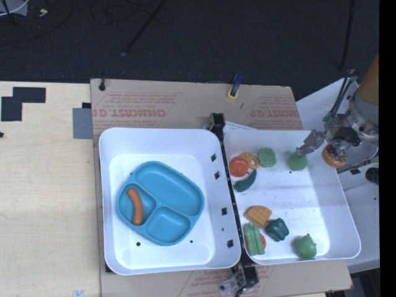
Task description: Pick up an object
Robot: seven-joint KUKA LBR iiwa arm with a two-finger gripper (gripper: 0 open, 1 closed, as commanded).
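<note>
White right bin (346, 228): round green toy (297, 161) beside claw (322, 142).

Dark carpeted floor (185, 30) across the far side, with black cables (37, 11) trailing at far left. Pale wooden bench top (43, 215) at left, bearing black and grey square patches (25, 101) near its far edge. Brown cardboard sheet (185, 107) with reversed red print laid over the bench. Blue-and-yellow clamp (234, 86) at its far edge. White sheet (322, 104) at right. Even, flat lighting.
</note>
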